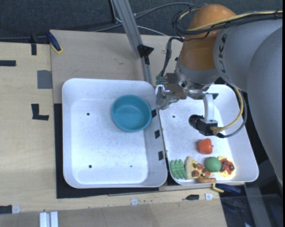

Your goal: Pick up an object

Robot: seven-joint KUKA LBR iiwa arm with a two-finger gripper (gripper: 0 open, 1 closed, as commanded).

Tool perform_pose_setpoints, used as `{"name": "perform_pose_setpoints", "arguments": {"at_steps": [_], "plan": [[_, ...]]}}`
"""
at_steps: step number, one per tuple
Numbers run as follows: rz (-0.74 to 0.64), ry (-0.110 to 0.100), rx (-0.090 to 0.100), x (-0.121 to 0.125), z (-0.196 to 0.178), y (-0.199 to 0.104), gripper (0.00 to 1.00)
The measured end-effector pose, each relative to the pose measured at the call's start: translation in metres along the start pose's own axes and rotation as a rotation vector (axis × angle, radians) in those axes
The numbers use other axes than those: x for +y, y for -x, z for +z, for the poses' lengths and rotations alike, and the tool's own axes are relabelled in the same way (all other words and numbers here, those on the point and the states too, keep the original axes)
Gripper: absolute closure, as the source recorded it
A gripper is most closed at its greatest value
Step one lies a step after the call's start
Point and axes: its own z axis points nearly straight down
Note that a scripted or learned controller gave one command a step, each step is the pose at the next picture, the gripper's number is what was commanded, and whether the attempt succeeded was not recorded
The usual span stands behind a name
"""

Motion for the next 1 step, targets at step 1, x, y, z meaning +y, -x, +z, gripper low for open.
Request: {"name": "perform_pose_setpoints", "arguments": {"at_steps": [1], "plan": [[0.001, -0.001, 0.000, 0.0070, 0.0147, -0.0529, 1.00]]}}
